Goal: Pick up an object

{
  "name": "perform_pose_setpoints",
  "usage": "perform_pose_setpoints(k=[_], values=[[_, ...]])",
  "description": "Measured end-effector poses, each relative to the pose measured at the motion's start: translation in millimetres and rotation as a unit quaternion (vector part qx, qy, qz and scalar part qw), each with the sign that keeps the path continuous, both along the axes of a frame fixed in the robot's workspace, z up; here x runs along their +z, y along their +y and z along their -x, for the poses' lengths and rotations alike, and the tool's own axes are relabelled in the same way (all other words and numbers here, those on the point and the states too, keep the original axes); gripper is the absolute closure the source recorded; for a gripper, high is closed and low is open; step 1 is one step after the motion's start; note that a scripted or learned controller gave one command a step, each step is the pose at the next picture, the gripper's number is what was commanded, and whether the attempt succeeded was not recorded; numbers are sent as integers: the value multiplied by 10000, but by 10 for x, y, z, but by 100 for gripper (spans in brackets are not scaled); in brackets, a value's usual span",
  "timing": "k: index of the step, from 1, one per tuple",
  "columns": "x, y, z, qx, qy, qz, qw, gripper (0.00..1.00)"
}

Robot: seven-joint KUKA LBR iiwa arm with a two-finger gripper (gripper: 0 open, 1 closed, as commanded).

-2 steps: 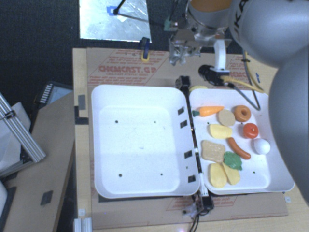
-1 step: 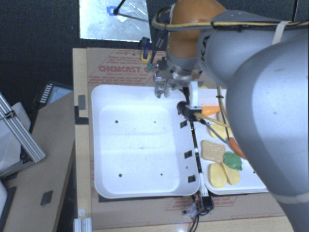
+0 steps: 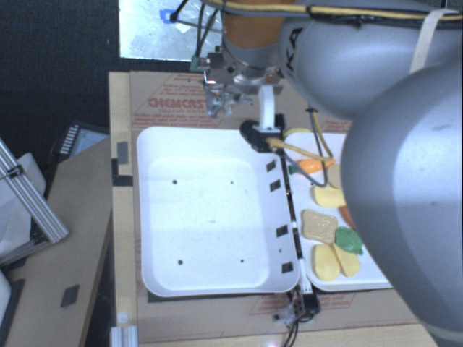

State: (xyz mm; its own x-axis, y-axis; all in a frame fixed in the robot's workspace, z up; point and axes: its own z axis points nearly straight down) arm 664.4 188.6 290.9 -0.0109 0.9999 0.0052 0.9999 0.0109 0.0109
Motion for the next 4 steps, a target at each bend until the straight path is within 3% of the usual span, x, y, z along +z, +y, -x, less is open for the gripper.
perform_pose_setpoints(k=[1,2,3,4], values=[[56,-48,-2,-10,28,21,10000,100],[-640,168,-35,-25,71,28,10000,100],[1317,479,176,-12,-44,-17,10000,100],[1522,455,-51,-27,21,17,10000,100]])
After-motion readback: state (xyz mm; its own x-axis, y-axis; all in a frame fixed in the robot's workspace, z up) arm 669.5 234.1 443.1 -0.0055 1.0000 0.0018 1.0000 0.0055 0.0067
